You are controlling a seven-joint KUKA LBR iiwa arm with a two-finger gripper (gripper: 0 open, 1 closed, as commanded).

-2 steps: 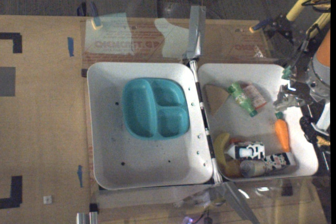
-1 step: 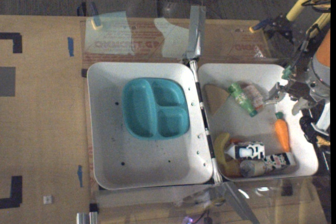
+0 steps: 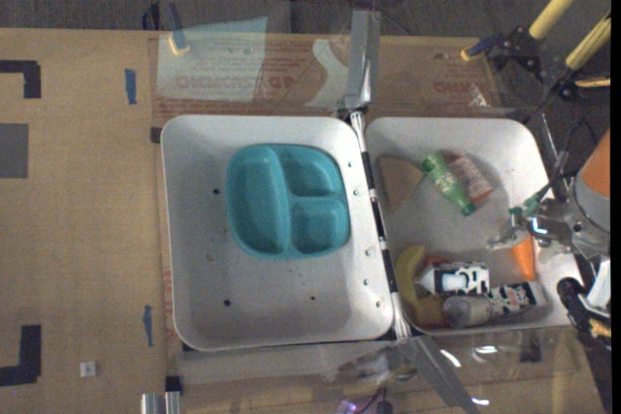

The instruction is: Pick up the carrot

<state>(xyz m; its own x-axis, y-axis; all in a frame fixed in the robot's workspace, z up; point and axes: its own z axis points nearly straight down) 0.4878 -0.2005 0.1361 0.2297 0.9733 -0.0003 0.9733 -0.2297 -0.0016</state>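
The orange carrot [image 3: 524, 259] lies by the right wall of the right bin [image 3: 456, 129], and only a short stub of it shows. My gripper [image 3: 529, 230] hangs directly over its upper end, reaching in from the right edge. The metal of the gripper covers part of the carrot. From this angle I cannot make out whether the gripper touches the carrot.
In the right bin a green bottle [image 3: 448, 181] lies at the back, with a yellow banana [image 3: 411, 281], a cow-print carton [image 3: 464, 279] and a grey can [image 3: 460, 310] at the front. A teal divided plate [image 3: 287, 200] sits in the left bin [image 3: 194, 238].
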